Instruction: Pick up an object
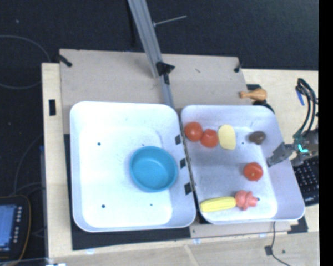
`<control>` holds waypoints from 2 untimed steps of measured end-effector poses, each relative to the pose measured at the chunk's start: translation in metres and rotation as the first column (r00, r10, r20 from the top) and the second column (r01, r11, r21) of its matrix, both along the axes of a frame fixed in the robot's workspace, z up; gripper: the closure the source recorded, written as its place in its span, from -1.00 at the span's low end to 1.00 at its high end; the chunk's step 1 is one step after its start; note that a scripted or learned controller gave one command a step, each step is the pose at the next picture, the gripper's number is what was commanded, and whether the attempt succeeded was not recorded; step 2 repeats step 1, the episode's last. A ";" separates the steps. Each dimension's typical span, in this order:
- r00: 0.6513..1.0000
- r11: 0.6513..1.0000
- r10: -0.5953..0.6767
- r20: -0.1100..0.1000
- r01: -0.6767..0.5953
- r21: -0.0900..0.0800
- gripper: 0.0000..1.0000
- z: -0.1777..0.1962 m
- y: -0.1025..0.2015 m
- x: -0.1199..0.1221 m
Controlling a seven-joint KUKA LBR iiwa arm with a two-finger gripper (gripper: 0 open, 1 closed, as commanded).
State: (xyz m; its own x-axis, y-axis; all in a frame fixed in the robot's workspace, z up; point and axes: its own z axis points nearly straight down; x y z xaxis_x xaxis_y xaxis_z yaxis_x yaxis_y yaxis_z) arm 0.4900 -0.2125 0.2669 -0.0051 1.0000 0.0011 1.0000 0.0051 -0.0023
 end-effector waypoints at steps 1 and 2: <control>1.000 1.000 0.000 0.005 0.000 -0.001 -1.00 0.003 0.000 0.001; 1.000 1.000 0.000 0.005 0.000 -0.001 -1.00 0.003 0.000 0.001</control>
